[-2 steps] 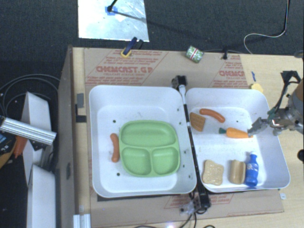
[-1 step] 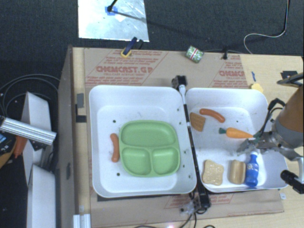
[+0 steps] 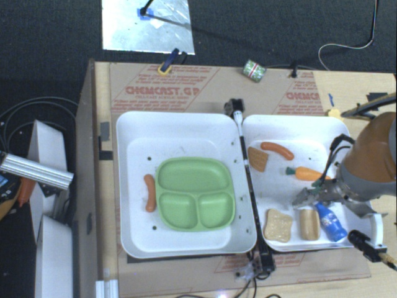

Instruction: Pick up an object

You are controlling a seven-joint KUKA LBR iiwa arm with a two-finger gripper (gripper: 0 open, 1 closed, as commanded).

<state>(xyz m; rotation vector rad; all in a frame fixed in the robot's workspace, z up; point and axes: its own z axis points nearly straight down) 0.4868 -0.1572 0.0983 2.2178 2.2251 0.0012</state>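
The right bin [image 3: 291, 124] holds a toast piece [image 3: 258, 159], a sausage [image 3: 276, 149], a carrot [image 3: 305, 174], a bread slice [image 3: 278, 225], a bread roll [image 3: 309, 224] and a blue bottle [image 3: 332, 224]. My gripper [image 3: 312, 197] hangs low over that bin's right half, just above the top ends of the bread roll and the blue bottle and just below the carrot. The arm's grey and orange wrist [image 3: 372, 166] covers the bin's right side. I see nothing lifted.
The left bin [image 3: 180, 124] holds a green divided plate [image 3: 196, 191] and a second sausage [image 3: 149, 193] to its left. A black divider clamp [image 3: 236, 108] sits between the bins. Behind them on the cardboard lies a small green can [image 3: 254, 70].
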